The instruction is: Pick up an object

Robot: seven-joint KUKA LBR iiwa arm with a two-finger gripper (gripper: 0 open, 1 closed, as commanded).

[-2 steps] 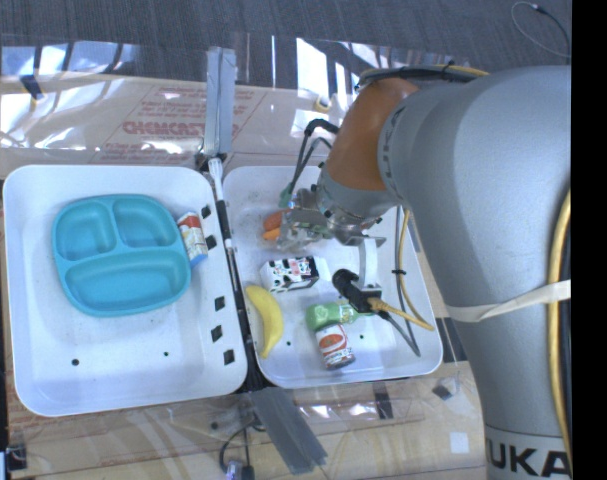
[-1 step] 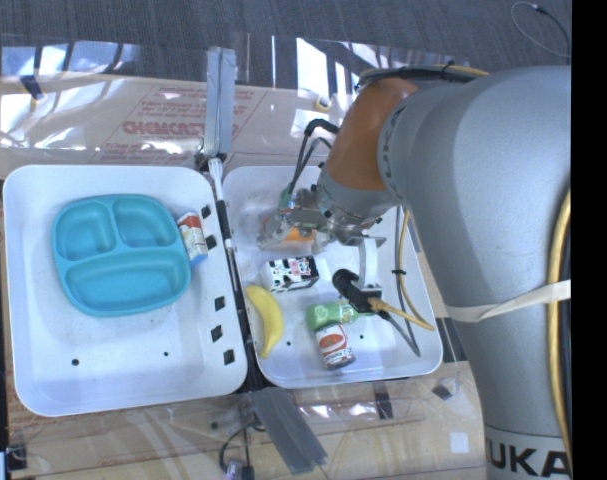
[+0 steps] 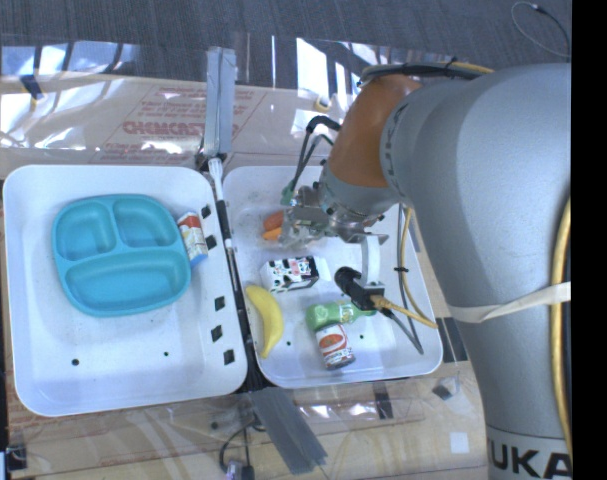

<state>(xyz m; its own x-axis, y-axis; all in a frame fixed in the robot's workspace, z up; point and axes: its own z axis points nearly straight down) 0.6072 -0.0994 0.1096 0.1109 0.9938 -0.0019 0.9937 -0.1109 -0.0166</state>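
Grasp not done yet, approach stage. Arm (image 3: 463,168) comes in from the right and is bent down over the right bin (image 3: 408,353). Gripper (image 3: 299,220) sits low in that bin's far half, near the centre wall.

Jaws: cannot tell if open or closed, as the wrist hardware blocks the tips. Nothing is visibly held between them.

Likely target, judging by position, is a small orange item (image 3: 273,226), just beside the gripper on its left and lying on the bin floor. It's too small to name for sure. Whether it touches the gripper is unclear.

Other contents of the right bin, all resting on the floor:
- black-and-white carton (image 3: 291,273) on its side, near the middle, just in front of the gripper
- banana (image 3: 266,318) along the left wall, near side
- green item (image 3: 330,315), blurry, right of the banana
- red-label can (image 3: 334,347) on its side, just in front of the green item, looks touching

Left bin (image 3: 43,368) holds a blue divided plate (image 3: 118,253), with a small tin (image 3: 192,238) at the plate's right edge, against the centre wall. Both are well apart from the gripper.

Progress: gripper is down by a candidate, but no grip or lift shows. Closing on something, raising it clear of the bin and confirming the hold are all still left. Both bins sit on the bench (image 3: 103,438).
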